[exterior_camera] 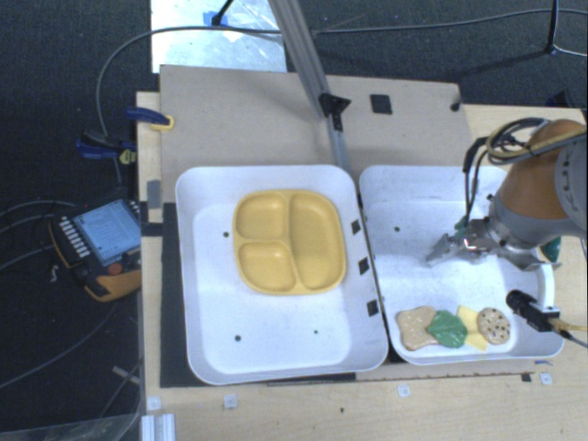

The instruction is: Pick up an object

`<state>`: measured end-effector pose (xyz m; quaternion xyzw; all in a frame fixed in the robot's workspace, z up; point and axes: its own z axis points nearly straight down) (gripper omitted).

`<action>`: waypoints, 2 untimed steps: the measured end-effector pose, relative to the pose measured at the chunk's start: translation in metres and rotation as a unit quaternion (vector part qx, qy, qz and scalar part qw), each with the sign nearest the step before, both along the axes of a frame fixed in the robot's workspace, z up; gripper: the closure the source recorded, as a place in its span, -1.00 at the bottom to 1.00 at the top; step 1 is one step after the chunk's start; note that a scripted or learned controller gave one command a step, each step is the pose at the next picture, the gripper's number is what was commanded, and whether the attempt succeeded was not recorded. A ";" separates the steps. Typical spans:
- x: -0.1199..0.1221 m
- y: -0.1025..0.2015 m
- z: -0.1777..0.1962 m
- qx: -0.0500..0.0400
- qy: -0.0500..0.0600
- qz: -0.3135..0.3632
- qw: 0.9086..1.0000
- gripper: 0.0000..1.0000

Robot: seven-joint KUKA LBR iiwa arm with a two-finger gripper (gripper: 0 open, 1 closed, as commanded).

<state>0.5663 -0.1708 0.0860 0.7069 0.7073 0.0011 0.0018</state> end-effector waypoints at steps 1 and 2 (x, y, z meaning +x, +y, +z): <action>0.002 -0.001 0.014 -0.002 -0.005 0.000 1.000 1.00; 0.003 -0.004 0.078 0.000 -0.001 0.002 1.000 1.00</action>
